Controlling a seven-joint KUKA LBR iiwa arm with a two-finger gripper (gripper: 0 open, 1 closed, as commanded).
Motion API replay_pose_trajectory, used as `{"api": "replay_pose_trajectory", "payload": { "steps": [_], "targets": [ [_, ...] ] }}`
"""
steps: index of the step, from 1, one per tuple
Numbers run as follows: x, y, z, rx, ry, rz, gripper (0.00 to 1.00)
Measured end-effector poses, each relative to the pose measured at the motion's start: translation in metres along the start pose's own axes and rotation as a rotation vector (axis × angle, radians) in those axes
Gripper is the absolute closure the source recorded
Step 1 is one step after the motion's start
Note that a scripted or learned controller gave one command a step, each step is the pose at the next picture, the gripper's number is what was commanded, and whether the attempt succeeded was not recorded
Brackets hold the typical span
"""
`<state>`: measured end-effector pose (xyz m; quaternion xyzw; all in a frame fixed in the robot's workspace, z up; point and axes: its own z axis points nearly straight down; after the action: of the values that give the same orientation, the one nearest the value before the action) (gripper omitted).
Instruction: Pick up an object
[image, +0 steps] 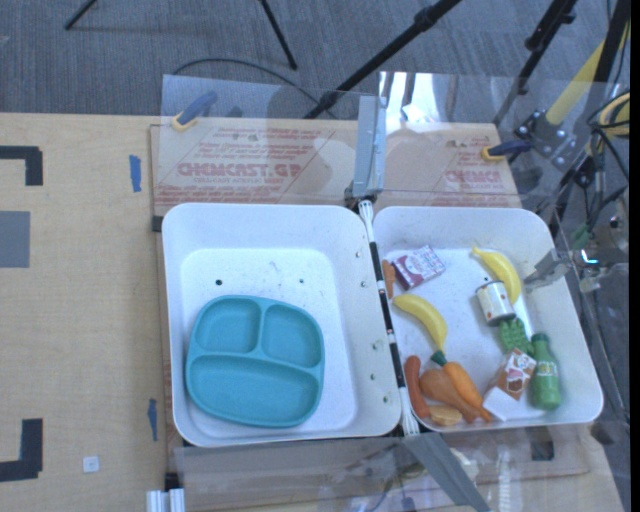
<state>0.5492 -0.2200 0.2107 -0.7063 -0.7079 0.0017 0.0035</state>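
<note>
The right bin (570, 330) holds the loose items. Two yellow bananas lie in it, one near the middle (422, 318) and one at the back right (500, 272). A small metal can (491, 301) rests against the back banana. A maroon packet (418, 265) lies at the back left, and orange carrots (455, 385) are piled at the front. A green bottle (545, 372) and a small carton (516, 373) sit at the front right. My gripper (548, 268) hangs at the bin's right rim, just right of the back banana, with nothing seen in it.
The left bin (190, 250) carries a teal divided plate (257, 360) at its front. A ridge (380, 320) separates the two bins. Clear panels stand behind them, and cables and stand legs crowd the right side.
</note>
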Motion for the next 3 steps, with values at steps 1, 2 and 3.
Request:
{"api": "replay_pose_trajectory", "payload": {
  "steps": [1,2,3],
  "targets": [
    [0.03,-0.0354,0.1258,-0.008,0.0,0.135,0.0],
    [0.0283,-0.0353,0.1177,-0.008,-0.002,0.138,1.0],
    [0.0283,-0.0355,0.1178,-0.007,-0.002,0.139,0.0]
  ]
}}
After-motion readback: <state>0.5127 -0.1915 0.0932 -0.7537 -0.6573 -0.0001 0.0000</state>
